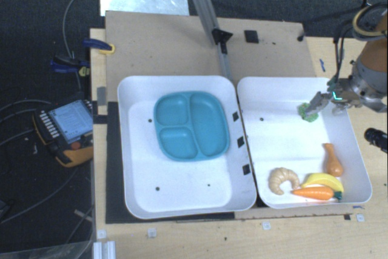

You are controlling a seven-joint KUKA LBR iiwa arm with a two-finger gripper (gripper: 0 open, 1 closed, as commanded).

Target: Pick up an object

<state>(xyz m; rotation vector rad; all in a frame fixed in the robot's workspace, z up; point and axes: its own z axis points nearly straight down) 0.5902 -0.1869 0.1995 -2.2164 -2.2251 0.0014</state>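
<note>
Reaching in from the right edge of the frame, the grey arm (371, 67) with its orange band holds its gripper (314, 107) low over the upper part of the right-hand bin (285, 91). We see a small green object (308, 112) at the fingertips — the jaws appear clamped on it, though the piece is too small for us to name.

Along the lower right of that same bin lie four more toy foods: a tan croissant (284, 179), a yellow banana (324, 181), an orange carrot (313, 193) just below the banana and touching it, and a brown drumstick-shaped piece (331, 159) standing a little above them, well apart from the gripper.

At centre frame, the left-hand bin (140, 191) bears a blue divided plate (191, 125) with three compartments. Both bins rest side by side on a brown board (157, 39). We note a handheld controller (65, 130) lying at the left edge on the dark floor — its cable curls toward the upper left.
</note>
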